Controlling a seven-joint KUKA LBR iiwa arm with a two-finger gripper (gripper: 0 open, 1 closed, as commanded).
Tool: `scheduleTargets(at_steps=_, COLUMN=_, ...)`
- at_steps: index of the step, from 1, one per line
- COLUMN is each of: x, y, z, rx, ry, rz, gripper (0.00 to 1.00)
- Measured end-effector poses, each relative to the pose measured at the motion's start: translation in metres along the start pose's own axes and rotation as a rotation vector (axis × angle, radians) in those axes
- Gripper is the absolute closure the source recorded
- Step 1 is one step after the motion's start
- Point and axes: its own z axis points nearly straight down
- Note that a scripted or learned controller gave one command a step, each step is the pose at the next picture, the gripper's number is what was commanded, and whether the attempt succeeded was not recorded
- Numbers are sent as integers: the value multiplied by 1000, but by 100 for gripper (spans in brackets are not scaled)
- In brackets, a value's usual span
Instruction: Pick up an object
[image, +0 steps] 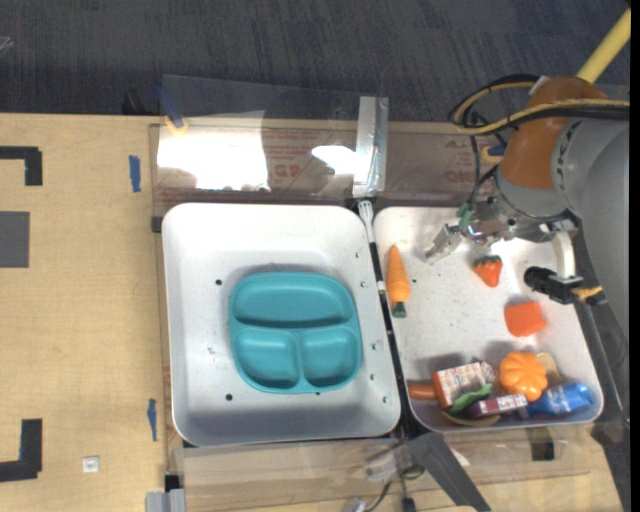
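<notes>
While raised, fingers (447, 240) apart, empty

teal tray (294, 331) | white bins (190, 250) | orange carrot (397, 274) | orange pumpkin (524, 372) | blue bottle (566, 399)

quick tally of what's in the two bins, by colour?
Teal: 1, divided tray in the left bin
Orange: 3, carrot, block, pumpkin
Red: 2, strawberry, carton
Blue: 1, bottle
Total: 7, not counting half-hidden pieces in the bottom pile.
</notes>
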Motion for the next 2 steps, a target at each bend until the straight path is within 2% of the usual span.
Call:
scheduleTargets(at_steps=1, x=-4, y=-47, z=8, rx=0, ry=-1, rz=-108, gripper=0)
scheduleTargets(at_steps=2, x=61, y=8, z=-97, rx=-10, ry=0, rz=-58, gripper=0)
